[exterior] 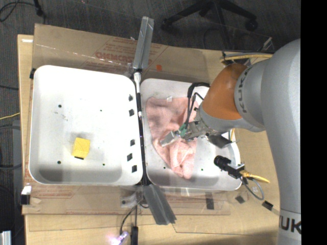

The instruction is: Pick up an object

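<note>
Two shallow white bins sit side by side on a bench lined with flattened brown cardboard (92, 47), seen from above at a slant. The left bin (76, 86) holds one small yellow block (81, 147), possibly a sponge, lying near its lower left part and well apart from everything else. The right bin (225, 180) holds a crumpled pink cloth (171, 131) that spreads from the upper left of the bin down toward its lower middle, covering much of the floor. A grey metal divider (142, 47) runs between the two bins, with small black clips along the seam. The grey robot arm (278, 111) enters from the right side of the picture, with its orange band (225, 93) above the wrist hanging over the right bin. The gripper (171, 138) points left and down into the middle of the pink cloth, and its metal tip is touching or pressed into the folds. The fingers are too small and too mixed in with the fabric to judge, so I cannot tell whether they are spread, closed, or pinching the cloth. A black cable (193, 98) loops beside the wrist, and a black fitting (225, 165) sits near the bin's lower right corner. The dark floor behind the bench shows the legs of an office chair (214, 6).
</note>
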Controlling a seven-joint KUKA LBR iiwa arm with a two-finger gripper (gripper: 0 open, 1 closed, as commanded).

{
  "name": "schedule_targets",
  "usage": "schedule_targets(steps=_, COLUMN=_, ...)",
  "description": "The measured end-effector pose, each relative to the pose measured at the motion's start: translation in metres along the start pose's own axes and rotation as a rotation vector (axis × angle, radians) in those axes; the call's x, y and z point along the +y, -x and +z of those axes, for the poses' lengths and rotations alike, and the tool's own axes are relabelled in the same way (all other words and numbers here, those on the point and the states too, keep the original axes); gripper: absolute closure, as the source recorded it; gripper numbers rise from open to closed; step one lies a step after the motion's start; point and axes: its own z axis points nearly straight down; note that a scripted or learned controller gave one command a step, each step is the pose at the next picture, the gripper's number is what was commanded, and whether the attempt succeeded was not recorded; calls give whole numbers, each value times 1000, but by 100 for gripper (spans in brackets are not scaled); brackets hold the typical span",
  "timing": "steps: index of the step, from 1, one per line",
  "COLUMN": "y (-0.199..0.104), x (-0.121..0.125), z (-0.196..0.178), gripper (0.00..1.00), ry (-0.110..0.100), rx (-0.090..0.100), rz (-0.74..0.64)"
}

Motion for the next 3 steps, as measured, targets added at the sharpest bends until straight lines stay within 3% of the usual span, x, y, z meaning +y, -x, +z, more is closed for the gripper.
schedule_targets(steps=1, y=1, x=0, z=-10, gripper=100, ry=-1, rx=-1, rz=-4)
schedule_targets(steps=2, y=-8, x=102, z=1, gripper=100, ry=-2, rx=1, rz=310)
schedule_targets(steps=3, y=19, x=104, z=0, gripper=100, ry=-2, rx=1, rz=344)
